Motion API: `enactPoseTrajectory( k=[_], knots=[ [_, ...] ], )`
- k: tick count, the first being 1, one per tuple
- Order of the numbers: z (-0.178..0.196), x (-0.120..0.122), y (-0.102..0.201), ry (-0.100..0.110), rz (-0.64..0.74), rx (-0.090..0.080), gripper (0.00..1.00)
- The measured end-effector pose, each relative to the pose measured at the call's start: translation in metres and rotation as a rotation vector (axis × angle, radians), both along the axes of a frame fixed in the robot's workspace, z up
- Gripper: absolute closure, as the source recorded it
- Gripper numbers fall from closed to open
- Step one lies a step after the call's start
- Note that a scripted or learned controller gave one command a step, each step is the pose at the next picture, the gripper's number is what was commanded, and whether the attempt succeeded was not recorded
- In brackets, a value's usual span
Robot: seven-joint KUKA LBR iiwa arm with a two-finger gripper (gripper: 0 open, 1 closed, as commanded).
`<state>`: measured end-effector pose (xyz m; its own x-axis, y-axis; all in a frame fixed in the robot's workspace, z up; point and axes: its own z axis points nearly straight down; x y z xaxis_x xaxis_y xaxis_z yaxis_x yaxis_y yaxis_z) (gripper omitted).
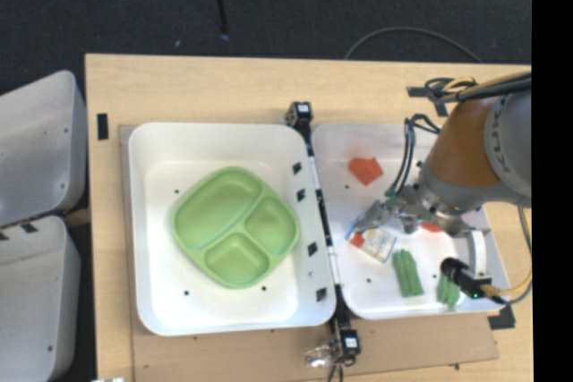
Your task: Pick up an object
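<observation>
Camera view: arm (474,148) reaches in over the right bin (336,148), gripper (380,215) low inside it, landmark for everything below. Can't tell the gripper's state; the tip is a grey blur against the white floor and nothing visibly sits in it. Just below the tip, touching or nearly so: a small pale packet with an orange-red end (374,242), lying flat and skewed. That looks like the target, my guess from proximity only. Down and right of the gripper: a green ridged block (407,273), flat, long axis running away from the tip. Further right of that, near the bin's corner: a second green piece (449,292), partly behind a black fitting. Up from the gripper, well apart: an orange-red block (364,169), alone on bare floor. Far left of the gripper, in the left bin (143,192): a green divided tray (235,226), three compartments. Handling, judged: packet is likely light, thin and slick, soft sided, so it may slide or buckle; pinch across the short width near mid-body, fingers squared to its skew. Green block looks stiffer, easier: grip across the narrow sides. Orange block has the cleanest clearance.
</observation>
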<state>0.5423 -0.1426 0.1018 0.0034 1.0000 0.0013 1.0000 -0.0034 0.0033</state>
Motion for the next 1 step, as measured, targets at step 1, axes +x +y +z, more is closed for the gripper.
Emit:
enactPoseTrajectory(
  k=[1],
  knots=[
    [0.0150, 0.0027, -0.0007, -0.008, -0.004, -0.001, 1.00]
  ],
)
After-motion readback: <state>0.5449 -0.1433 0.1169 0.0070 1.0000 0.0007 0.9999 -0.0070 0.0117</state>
